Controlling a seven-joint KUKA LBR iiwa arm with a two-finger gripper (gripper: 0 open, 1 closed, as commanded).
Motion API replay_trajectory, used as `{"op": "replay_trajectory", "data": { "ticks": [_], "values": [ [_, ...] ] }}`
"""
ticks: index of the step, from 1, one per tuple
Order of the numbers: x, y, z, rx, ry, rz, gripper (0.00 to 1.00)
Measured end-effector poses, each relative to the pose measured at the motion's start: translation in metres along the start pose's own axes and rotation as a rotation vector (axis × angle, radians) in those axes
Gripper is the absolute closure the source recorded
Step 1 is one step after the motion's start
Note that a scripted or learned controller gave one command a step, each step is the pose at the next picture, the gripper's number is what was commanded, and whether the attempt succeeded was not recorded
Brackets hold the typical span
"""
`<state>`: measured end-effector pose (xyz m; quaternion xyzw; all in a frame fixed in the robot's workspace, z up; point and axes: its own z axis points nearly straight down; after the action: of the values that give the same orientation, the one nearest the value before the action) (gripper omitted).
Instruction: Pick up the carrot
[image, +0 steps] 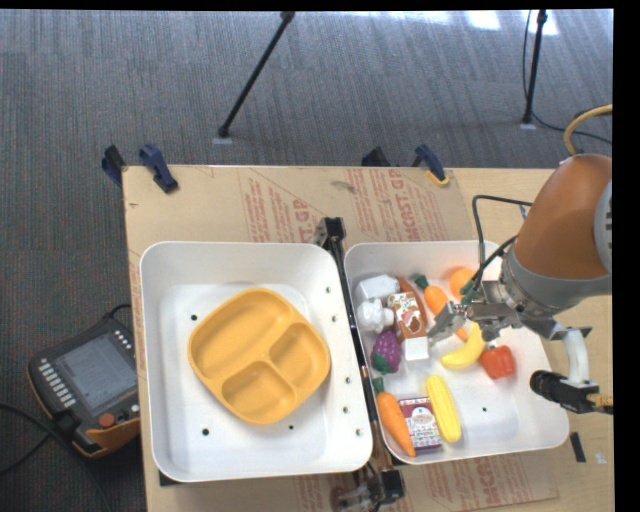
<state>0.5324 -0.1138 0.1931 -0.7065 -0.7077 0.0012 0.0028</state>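
Observation:
An orange tapered carrot (393, 422) lies at the front left corner of the right bin (520, 432), beside a small printed box (422, 423). A second orange piece with a green top (434, 298) lies further back in the same bin; it may also be a carrot. My gripper (455, 322) hangs over the middle of the right bin, just above a banana (462, 353) and right beside that second orange piece. It is well back from the front carrot. Nothing shows held in it.
The right bin is crowded: corn cob (443, 407), purple grapes (386, 350), red pepper (498, 361), an orange fruit (460, 280), white items (374, 302) and a snack box (408, 313). A yellow divided plate (258, 355) lies in the left bin (160, 300).

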Motion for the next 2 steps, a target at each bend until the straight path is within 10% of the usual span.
{"op": "replay_trajectory", "data": {
  "ticks": [1,2],
  "values": [
    [0.017,-0.047,0.096,-0.004,0.000,0.003,0.00],
    [-0.003,0.038,0.004,-0.004,-0.002,0.001,0.00]
  ]
}}
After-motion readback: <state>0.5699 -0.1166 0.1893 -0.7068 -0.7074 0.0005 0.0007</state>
